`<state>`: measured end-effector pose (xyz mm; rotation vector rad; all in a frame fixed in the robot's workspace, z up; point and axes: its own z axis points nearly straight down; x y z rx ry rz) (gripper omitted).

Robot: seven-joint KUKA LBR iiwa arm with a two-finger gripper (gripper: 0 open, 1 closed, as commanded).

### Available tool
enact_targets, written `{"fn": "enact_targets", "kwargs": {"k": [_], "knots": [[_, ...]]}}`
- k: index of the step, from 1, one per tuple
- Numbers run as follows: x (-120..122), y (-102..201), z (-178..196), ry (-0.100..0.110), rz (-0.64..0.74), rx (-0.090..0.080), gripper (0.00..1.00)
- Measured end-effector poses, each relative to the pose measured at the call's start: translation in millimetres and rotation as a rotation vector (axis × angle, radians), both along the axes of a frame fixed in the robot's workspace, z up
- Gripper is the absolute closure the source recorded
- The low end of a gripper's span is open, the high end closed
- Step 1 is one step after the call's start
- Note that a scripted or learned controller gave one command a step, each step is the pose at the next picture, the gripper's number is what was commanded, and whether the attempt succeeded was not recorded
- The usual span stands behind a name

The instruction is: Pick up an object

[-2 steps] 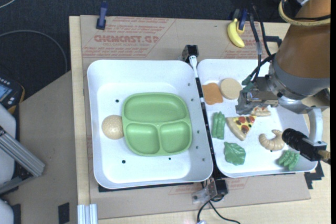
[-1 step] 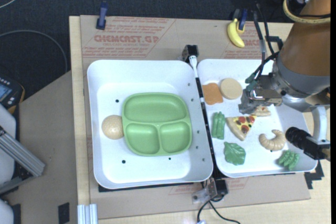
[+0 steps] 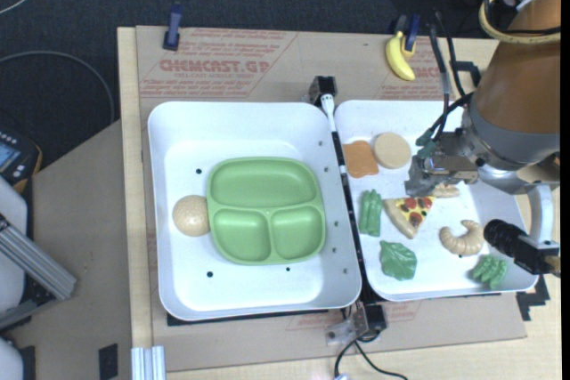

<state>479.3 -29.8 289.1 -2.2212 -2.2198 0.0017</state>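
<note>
Claw (image 3: 434, 180) hangs over the pizza slice (image 3: 408, 214) at right of centre; whether it is wide or narrow, I cannot tell. It should come straight down and centred. The right bin (image 3: 374, 116) also holds a croissant (image 3: 461, 237); the left bin (image 3: 178, 125) holds a green tray (image 3: 265, 209).

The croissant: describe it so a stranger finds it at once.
Go to the right-hand white bin of the two, then to its lower right part. The croissant lies there between the pizza slice and a green leafy piece. It alone is a tan, curved, ridged crescent; its neighbours are flat or green.
</note>
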Motion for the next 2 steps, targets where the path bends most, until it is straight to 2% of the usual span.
{"fn": "enact_targets", "kwargs": {"k": [1,2], "knots": [[-0.4,-12.8,-10.0,0.001,-0.002,0.000,1.00],[0.4,-12.1,1.2,-0.002,0.000,0.000,1.00]]}}
